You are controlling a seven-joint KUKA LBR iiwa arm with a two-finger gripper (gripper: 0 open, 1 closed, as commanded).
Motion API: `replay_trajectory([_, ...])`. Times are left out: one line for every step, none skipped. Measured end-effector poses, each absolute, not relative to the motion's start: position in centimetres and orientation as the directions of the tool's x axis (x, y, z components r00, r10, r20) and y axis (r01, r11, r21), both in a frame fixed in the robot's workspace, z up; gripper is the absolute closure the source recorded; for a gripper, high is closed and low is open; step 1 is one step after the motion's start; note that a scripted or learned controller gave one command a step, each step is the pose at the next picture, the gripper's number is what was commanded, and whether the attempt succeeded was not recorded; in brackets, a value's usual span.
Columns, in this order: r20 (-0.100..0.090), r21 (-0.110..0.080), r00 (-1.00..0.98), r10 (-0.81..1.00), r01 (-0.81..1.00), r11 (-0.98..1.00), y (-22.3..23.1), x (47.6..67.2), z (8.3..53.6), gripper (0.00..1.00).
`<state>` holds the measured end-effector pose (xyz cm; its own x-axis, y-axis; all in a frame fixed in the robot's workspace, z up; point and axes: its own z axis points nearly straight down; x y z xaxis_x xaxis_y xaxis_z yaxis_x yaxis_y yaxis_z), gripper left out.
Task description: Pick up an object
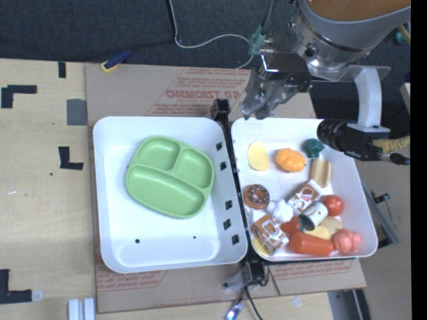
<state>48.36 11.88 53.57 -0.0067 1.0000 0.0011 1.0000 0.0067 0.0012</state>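
Left white shallow plastic bin (113, 179): holds one light green divided plastic plate with three compartments (171, 175), lying flat, slightly toward the bin's upper half. Black clips (230, 179) run down the seam between the two bins.

Right white shallow plastic bin (353, 179): full of toy food. Pale yellow rounded piece (258, 156) near the upper left, small orange pumpkin-like toy (290, 159) just beside it on the right. Dark teal small round piece (313, 147) up by the far rim, tan cylinder-shaped piece (321, 173) below it. Brown chocolate-glazed toy donut (256, 196) at the left wall. The lower right is a crowded pile, things touching: red tomato-like ball (332, 205), red sausage-shaped toy (310, 245), pink lumpy piece (347, 241), brown-and-white waffle-like piece (267, 231); others are too jumbled to name.

My two-finger metal gripper (257, 109) hangs above the top left corner of the right bin, over its far rim, near the seam. Fingers point down; there is nothing between them, and I cannot tell how far apart they are. Nearest pickable items are the pale yellow piece and the orange toy, both lying apart from my fingertips. My grey wrist with orange band (353, 5) fills the top right.

Bins sit on a brown cardboard sheet (193, 89) on the bench.
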Motion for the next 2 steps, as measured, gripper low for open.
replay_trajectory([-0.001, -0.003, -0.001, 1.000, 1.000, 0.001, 11.5, 48.4, 51.7, 1.00])
replay_trajectory([-0.001, -0.002, -0.003, 1.000, 1.000, 0.003, 11.6, 48.4, 52.9, 1.00])
